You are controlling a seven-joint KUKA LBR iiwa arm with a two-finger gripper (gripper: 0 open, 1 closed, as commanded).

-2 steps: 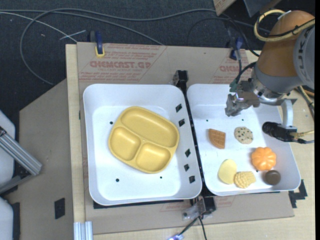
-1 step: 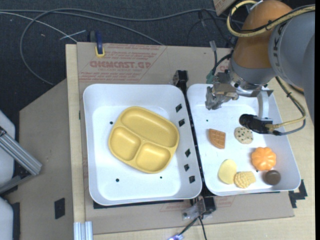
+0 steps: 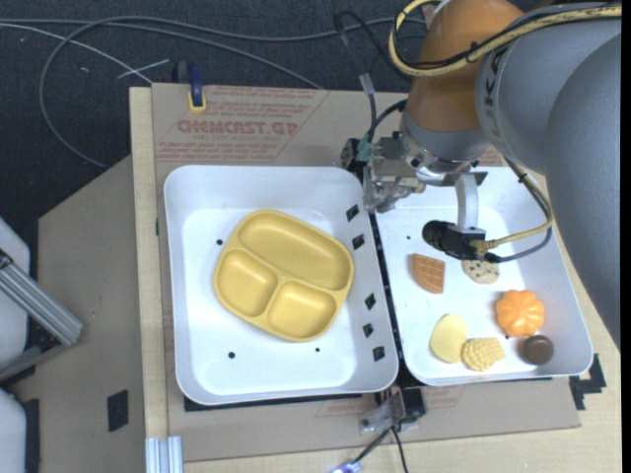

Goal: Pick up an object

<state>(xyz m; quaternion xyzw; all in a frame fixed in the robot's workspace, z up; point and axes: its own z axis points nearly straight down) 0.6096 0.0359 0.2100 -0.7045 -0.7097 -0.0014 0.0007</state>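
Arm: the grey arm (image 3: 552,77) with its orange band is seen reaching in from the right, over the far side of the right bin.
Gripper: the gripper (image 3: 387,187) is placed at the far left corner of the right bin, just beside the wall shared by the two bins.
Gripper state: how far it is open cannot be told from this angle; nothing is seen held in it.
Left bin: the left bin (image 3: 177,264) is occupied by a yellow divided plate (image 3: 284,274), laid flat near its middle.
Right bin: six small objects are spread over the right bin (image 3: 409,313).
Wafer: an orange-brown wafer piece (image 3: 428,273) is found nearest the gripper, on its near side and apart from it.
Cookie: a speckled cookie (image 3: 481,268) is set just right of the wafer piece.
Pumpkin: a small orange pumpkin (image 3: 520,311) is seen towards the right wall.
Brown ball: a brown ball (image 3: 537,349) is placed just near of the pumpkin.
Near row: a pale yellow piece (image 3: 449,337) and a corn piece (image 3: 482,353) are laid touching, at the near edge.
Base: both bins are carried on a cardboard sheet (image 3: 246,116).
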